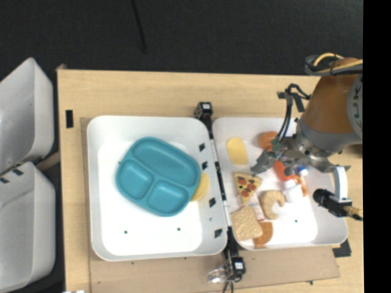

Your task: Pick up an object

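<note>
A: Toast (247,223) nearest, right bin (305,237); pizza (246,185) just behind. Plate (157,176) in left bin (104,224).
B: Gripper (276,162) low beside pizza; fingers apart, holding nothing visible.

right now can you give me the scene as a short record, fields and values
left bin: blue divided plate, yellow piece tucked at its right edge
right bin: toy foods
foods: yellow block, pizza slice, cracker, pale croissant-like piece, orange piece
arm: over right bin, reaching from the right
gripper: low among the foods, grasp unclear
</note>
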You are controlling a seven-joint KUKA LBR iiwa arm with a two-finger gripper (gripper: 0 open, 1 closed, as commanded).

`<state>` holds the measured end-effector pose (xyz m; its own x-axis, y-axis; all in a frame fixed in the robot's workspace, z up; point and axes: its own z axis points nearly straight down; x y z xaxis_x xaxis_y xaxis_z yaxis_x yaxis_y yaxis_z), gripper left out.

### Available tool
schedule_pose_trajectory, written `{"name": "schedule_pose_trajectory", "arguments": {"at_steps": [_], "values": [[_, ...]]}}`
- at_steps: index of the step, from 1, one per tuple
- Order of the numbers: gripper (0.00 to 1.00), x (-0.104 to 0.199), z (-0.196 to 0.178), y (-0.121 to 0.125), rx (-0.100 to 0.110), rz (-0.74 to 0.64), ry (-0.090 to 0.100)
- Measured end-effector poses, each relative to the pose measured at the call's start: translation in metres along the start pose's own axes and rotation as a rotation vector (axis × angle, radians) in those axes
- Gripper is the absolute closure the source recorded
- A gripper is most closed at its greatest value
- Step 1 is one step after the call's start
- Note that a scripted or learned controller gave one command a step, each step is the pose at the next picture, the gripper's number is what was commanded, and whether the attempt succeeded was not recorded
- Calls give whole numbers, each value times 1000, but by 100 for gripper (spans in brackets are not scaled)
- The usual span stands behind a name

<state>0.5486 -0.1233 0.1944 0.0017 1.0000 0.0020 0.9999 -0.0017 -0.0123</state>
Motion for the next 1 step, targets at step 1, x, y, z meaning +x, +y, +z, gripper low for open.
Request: {"name": "schedule_pose_trajectory", "arguments": {"at_steps": [1], "values": [[0, 0, -5, 2, -10, -4, -2]]}}
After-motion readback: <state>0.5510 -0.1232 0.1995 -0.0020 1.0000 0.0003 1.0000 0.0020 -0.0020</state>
